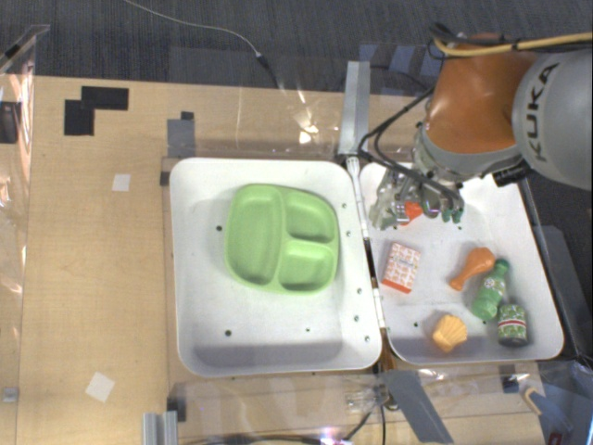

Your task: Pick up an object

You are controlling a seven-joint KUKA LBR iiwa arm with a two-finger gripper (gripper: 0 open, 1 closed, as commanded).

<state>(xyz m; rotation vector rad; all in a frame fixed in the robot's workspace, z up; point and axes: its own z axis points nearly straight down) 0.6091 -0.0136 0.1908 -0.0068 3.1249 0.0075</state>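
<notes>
A small red-orange object (411,210) sits between the fingers of the gripper (416,208), closed around it, above the right bin (533,239).

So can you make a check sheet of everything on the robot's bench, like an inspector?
Surface: wooden bench bearing two shallow white bins.
Job's things: right bin has a small printed carton, orange toy drumstick, green bottle, dark-labelled can, yellow ridged toy.
Clutter: green divided plastic plate, left bin.
Grippers: two-finger gripper, over right bin, by something red.
Cables: thin cable across floor.
Surroundings: dark carpet.
</notes>
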